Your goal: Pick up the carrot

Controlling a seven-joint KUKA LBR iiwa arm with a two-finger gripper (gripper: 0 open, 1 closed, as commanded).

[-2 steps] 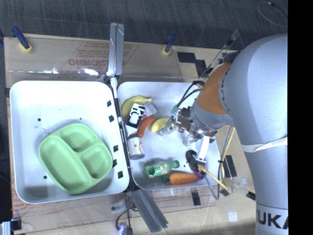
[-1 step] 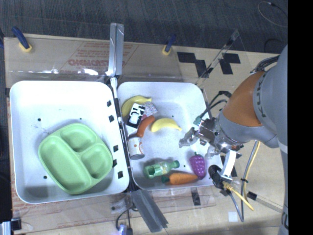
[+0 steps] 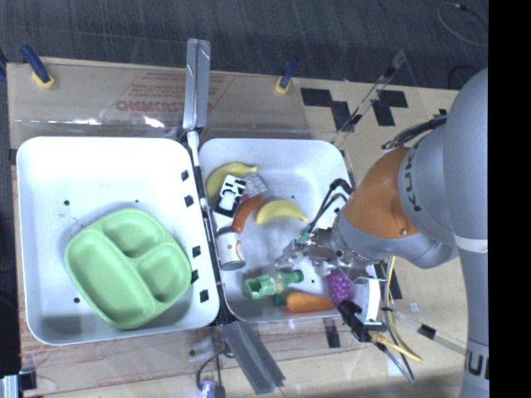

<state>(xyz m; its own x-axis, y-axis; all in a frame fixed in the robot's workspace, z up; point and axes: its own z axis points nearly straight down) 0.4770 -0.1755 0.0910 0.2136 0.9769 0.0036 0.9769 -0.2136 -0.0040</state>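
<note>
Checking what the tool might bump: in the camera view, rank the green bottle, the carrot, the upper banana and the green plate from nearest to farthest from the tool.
From the tool:
1. green bottle, just below-left.
2. carrot, at the right bin's near wall.
3. upper banana, at the bin's top.
4. green plate, in the left bin.

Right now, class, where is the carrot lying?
The carrot lies in the right bin near its front edge, beside the purple grapes and below the green bottle.
</note>
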